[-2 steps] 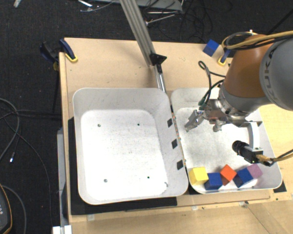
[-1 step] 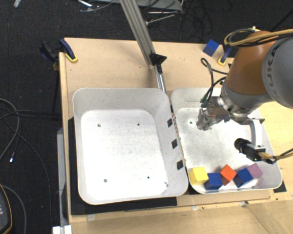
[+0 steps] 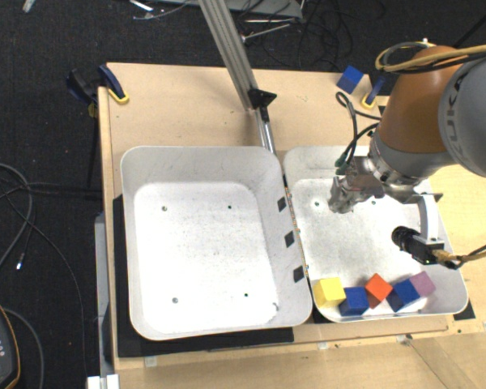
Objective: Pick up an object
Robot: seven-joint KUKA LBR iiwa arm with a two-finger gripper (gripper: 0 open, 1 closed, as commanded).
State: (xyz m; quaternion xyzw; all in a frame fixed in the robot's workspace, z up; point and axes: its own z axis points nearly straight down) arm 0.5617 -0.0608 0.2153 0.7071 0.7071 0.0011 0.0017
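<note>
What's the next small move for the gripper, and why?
Probably shift the gripper toward the near edge of the right bin. It sits over bare floor in that bin's upper half, while the blocks are bunched along the near wall: yellow block, blue block, orange block, another blue block and purple block. The yellow one, at the row's end, looks easiest.

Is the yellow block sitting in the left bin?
No. The yellow block lies in the right bin, at its near edge beside a blue block.
</note>
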